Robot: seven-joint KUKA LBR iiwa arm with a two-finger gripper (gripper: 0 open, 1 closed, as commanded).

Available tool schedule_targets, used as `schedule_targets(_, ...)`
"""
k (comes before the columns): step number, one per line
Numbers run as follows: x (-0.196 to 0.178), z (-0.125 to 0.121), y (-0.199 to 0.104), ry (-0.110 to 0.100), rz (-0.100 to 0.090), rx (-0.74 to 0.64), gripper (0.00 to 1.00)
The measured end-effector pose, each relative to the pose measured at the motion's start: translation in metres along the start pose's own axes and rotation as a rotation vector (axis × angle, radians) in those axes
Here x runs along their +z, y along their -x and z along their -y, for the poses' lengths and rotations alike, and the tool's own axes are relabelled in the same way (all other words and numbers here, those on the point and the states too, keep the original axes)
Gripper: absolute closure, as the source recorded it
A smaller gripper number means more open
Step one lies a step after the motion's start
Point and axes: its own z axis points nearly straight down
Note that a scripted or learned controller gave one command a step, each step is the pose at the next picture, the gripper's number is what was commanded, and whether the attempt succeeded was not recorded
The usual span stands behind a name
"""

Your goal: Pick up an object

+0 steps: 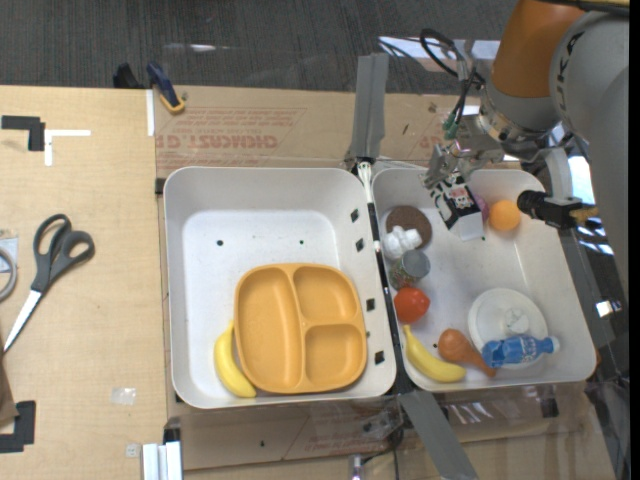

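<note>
My gripper (pixel 455 196) hangs over the far end of the right bin (pixel 560 268), just left of an orange ball (pixel 505 215). A brown disc (pixel 410 220) with a small white object (pixel 403 238) on it lies to the gripper's lower left. Along the bin's left wall sit a grey cylinder (pixel 415 264) and a red tomato (pixel 411 303). At the near end lie a banana (pixel 432 363), a brown pear-shaped item (pixel 460 347), a white round dish (pixel 508 316) and a blue bottle (pixel 518 350).
The left bin (pixel 200 218) holds a yellow divided plate (pixel 300 326) with a second banana (pixel 229 364) tucked beside it. Scissors (pixel 45 258) lie on the bench at the left. The arm's grey links and orange band (pixel 545 38) rise above the right bin's far corner.
</note>
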Motion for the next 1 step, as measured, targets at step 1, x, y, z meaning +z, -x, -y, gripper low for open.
schedule_targets(1,-0.0239,-0.0059,-0.0378,0.001,0.000,0.175,1.00)
